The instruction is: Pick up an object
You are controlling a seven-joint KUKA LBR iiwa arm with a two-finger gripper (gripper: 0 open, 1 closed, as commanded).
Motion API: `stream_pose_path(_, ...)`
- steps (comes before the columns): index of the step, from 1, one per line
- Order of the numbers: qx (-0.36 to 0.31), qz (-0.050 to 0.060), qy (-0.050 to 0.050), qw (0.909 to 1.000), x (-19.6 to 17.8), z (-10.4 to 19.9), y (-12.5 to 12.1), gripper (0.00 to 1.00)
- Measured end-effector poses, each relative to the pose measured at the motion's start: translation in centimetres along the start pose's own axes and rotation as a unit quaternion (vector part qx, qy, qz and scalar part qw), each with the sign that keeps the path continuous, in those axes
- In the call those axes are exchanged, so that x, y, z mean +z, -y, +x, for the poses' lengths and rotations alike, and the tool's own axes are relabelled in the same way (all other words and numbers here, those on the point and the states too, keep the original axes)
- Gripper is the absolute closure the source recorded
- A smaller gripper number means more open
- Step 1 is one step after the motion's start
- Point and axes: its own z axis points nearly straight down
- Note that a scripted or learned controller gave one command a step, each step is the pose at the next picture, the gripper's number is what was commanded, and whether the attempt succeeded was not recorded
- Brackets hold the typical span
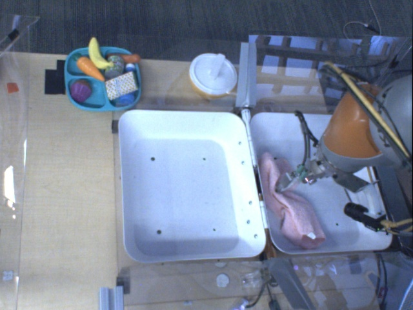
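Two white bins are present: the left bin (184,183) and the right bin (335,228). One pink cloth (290,205) lies along the right bin's left side. The gripper (289,181) hovers at the cloth's upper portion; its degree of opening cannot be determined, and no grasp is visible.

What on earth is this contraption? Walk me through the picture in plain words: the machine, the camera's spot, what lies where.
One camera looks down at a slant on a wooden bench. The grey machine with the orange band, entering from the right, is a robot arm. Its two-finger gripper hangs low over a crumpled pink cloth in the right white bin. Whether it grips the cloth cannot be told. Beside that sits the left white bin. Behind the bins stand a blue tray of toy food and a lidded white cup.
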Motion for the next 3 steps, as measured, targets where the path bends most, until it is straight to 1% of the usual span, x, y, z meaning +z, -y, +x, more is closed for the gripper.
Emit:
stream_pose_path(1,-0.013,0.0,-0.001,0.9999,0.1,-1.6,-4.1,0.0)
stream_pose_path(2,0.09,0.002,-0.001,0.9959,0.3,-2.4,-8.0,0.0)
stream_pose_path(3,0.042,0.001,-0.001,0.9991,0.1,-1.4,-0.3,0.0)
